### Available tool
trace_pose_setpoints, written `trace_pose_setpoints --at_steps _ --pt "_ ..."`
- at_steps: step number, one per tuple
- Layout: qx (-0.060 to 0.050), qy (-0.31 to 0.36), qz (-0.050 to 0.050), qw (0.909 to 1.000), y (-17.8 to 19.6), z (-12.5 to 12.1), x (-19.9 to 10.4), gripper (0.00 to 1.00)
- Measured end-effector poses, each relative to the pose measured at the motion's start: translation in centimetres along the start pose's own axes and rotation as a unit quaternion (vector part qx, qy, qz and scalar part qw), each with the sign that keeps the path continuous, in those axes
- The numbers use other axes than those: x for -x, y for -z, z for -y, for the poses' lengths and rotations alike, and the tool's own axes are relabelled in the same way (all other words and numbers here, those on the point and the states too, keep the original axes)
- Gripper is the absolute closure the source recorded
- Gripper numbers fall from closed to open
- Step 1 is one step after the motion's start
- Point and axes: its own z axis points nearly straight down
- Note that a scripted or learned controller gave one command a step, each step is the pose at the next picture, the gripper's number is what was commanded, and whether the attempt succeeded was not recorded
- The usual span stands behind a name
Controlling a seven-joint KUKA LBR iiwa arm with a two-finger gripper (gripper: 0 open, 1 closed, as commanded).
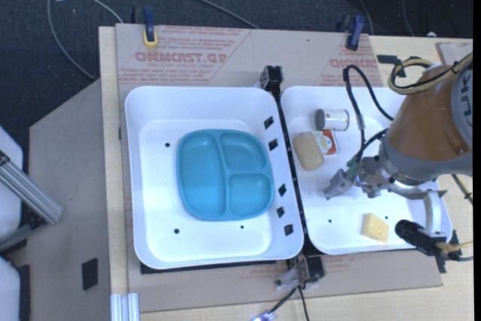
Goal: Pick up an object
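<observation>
The end effector [347, 183] is hovering low in the right bin [331, 233], fingers apart and holding nothing. A tan object [307, 150] is lying just beside it; a yellow block [375, 227] is resting nearby.

Gripper [340, 185] hovers in right bin [331, 233], apparently empty, near tan block [308, 151].

Bench: brown cardboard-covered benchtop [113, 162], red lettering along its far edge.
Left bin: shallow white plastic bin [143, 184], lying on the bench's left half.
Right bin: shallow white plastic bin [331, 233], touching the left one.
Clamps: blue clamps [149, 26] at the far edge.
</observation>
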Motion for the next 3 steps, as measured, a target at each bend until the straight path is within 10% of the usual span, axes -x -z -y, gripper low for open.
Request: trace_pose_setpoints --at_steps 1,2,3 --pt "0.003 -0.001 0.0 1.0 -5.0 0.0 0.0 0.0" --pt "0.004 -0.001 0.001 1.0 -3.8 -0.1 0.0 1.0" --pt "0.007 0.0 0.002 1.0 0.5 -0.1 -0.2 1.0"
